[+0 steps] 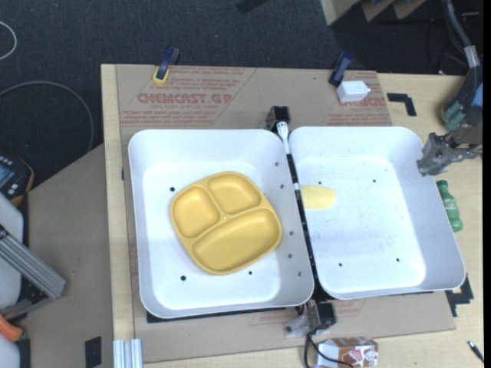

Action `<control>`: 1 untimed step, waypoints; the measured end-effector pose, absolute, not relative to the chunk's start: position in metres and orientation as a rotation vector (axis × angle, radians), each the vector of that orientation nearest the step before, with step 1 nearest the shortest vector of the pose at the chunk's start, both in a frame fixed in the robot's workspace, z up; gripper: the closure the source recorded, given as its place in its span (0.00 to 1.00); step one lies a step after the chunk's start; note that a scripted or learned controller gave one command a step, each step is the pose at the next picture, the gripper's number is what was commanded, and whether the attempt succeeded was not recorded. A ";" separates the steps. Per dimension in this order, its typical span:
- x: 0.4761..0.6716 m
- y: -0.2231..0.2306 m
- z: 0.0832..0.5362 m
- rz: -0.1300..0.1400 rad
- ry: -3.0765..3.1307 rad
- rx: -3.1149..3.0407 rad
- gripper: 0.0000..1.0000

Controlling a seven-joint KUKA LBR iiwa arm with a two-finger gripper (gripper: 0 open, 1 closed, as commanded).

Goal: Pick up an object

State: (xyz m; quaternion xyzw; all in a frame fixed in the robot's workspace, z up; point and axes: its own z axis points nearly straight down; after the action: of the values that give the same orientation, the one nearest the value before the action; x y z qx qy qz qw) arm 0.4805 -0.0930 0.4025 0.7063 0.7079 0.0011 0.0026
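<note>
A smooth yellow plastic divided plate (225,222), rounded and split into three compartments, lies in the left bin (146,205). A small pale yellow, flattish object (317,198) lies in the right bin (383,274), close to its left wall. Both glossy white bins sit side by side on a cardboard-covered bench (230,90) above dark carpet. The gripper (441,156) hangs at the right bin's right rim; a green object (449,205) lies just outside that rim.
</note>
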 end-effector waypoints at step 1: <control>0.502 -0.156 0.327 -0.008 2.219 2.231 1.00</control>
State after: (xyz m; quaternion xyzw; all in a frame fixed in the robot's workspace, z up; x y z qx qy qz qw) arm 0.5017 -0.1560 0.3266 0.7090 0.7052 -0.0024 -0.0024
